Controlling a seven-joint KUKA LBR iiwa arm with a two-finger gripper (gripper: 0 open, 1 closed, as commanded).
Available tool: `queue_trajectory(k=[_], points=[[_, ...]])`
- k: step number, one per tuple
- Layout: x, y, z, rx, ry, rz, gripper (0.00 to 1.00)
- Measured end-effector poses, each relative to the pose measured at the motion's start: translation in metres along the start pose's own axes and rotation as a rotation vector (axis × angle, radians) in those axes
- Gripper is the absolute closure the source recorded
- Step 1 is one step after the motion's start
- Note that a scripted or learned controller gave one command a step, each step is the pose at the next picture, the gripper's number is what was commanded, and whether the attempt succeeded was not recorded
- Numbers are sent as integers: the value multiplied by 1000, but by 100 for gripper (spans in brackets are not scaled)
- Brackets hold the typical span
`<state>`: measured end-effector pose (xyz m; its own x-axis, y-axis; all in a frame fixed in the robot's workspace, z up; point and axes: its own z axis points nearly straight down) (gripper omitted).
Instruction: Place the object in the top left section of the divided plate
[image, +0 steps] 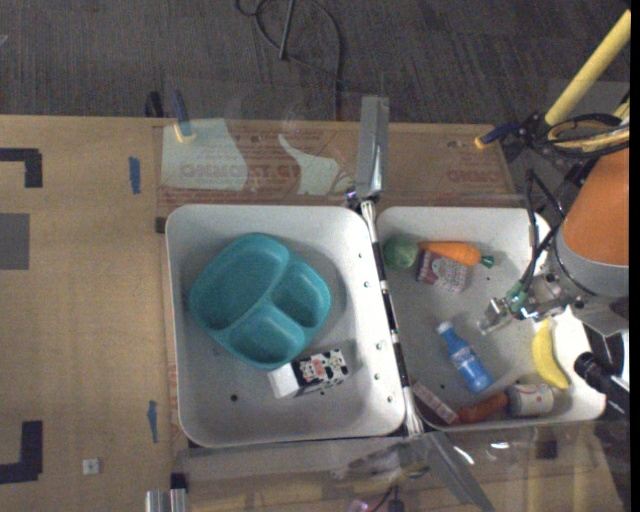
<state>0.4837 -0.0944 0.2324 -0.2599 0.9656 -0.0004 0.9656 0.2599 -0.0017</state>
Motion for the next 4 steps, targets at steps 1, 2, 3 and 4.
queue_trajectory(k=[1, 2, 3, 4], points=[[-60, -22, 126, 4, 3, 228, 100], [-82, -19, 71, 2, 2, 289, 100], [15, 26, 19, 2, 1, 176, 100], [59, 10, 4, 4, 3, -71, 100]])
